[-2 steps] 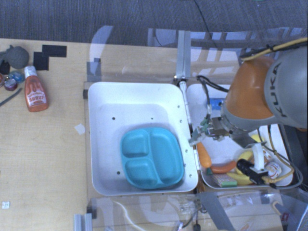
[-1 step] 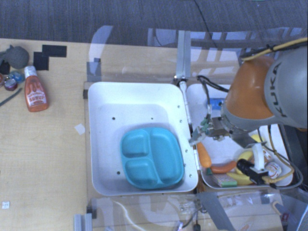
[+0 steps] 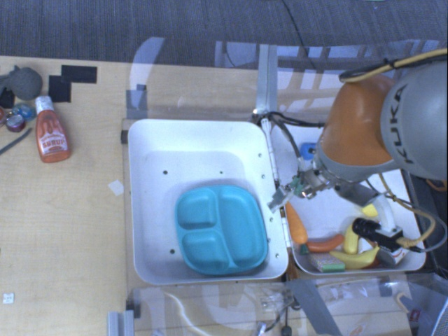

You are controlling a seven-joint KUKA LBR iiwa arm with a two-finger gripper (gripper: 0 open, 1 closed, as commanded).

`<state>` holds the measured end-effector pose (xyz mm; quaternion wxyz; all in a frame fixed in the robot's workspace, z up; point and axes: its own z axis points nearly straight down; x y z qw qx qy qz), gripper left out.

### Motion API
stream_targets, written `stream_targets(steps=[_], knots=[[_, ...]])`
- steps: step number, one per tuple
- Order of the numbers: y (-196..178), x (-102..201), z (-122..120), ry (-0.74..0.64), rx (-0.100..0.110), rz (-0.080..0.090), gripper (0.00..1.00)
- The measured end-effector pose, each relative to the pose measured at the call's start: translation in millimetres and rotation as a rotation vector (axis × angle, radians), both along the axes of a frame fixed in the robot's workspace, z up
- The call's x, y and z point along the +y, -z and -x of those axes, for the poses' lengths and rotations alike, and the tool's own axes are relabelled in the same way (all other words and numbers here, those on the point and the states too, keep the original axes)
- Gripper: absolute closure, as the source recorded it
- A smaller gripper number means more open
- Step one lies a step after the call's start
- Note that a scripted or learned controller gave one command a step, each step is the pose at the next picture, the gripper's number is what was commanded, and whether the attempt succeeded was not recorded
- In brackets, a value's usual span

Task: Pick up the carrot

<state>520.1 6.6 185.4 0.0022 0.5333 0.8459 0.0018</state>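
The carrot (image 3: 297,225) is a short orange root lying lengthwise against the left wall of the right bin (image 3: 413,261), near its front corner. My gripper (image 3: 299,185) hangs just above and behind the carrot's far end, close to the wall between the two bins. The grey and orange arm (image 3: 364,128) covers most of the right bin's back half. Nothing shows held in the gripper.
A red-orange sausage-like piece (image 3: 325,243), a yellow banana (image 3: 353,255) and a small green item (image 3: 329,264) crowd the right bin's front beside the carrot. A blue divided plate (image 3: 220,229) lies in the left bin (image 3: 150,187). A ketchup bottle (image 3: 51,133) lies on the bench at left.
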Motion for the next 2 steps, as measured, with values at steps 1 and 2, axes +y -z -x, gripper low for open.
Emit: stream_targets(steps=[1,2], knots=[[0.3,19.3,26.6,-0.420,0.000,0.002,0.00],[-0.7,-31.8,-1.2,-0.698,-0.004,0.005,0.00]])
